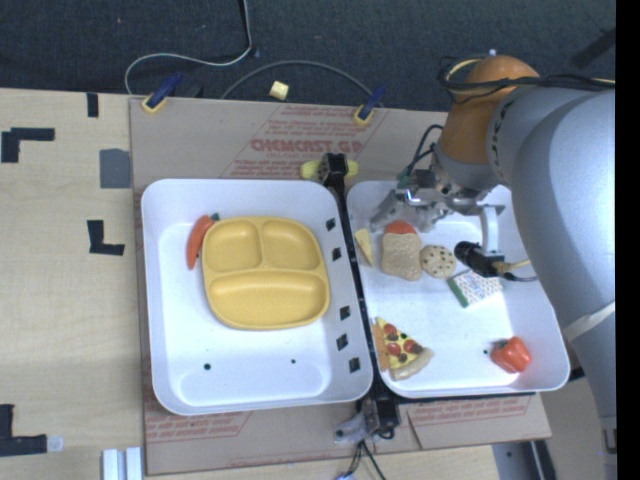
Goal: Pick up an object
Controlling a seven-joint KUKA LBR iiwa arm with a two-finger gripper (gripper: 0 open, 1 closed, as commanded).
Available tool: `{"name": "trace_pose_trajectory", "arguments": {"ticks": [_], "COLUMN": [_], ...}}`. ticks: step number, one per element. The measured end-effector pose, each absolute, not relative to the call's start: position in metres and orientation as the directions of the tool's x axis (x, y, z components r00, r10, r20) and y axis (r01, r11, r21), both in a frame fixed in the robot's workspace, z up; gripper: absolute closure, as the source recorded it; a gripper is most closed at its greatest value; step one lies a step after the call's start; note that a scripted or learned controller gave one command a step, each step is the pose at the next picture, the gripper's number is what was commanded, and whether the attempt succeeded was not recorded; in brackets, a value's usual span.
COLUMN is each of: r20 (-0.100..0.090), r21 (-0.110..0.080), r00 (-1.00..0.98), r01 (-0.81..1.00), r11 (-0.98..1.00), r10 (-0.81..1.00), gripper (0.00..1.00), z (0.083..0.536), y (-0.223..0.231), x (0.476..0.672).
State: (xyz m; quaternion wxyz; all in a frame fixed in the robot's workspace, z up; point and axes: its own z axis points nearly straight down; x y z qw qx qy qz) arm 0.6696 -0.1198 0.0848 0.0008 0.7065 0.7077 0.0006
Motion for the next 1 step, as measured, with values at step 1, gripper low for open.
{"name": "trace_pose_trajectory", "arguments": {"ticks": [1], "r20": [-0.002], "r21": [0.000], "r00": [-0.001], "r01": [1.000], "r11": [0.001], "r10": [1.000], "gripper": [0.00], "z": [0.0848], "y": [-0.1113], "x": [0.6684]}}
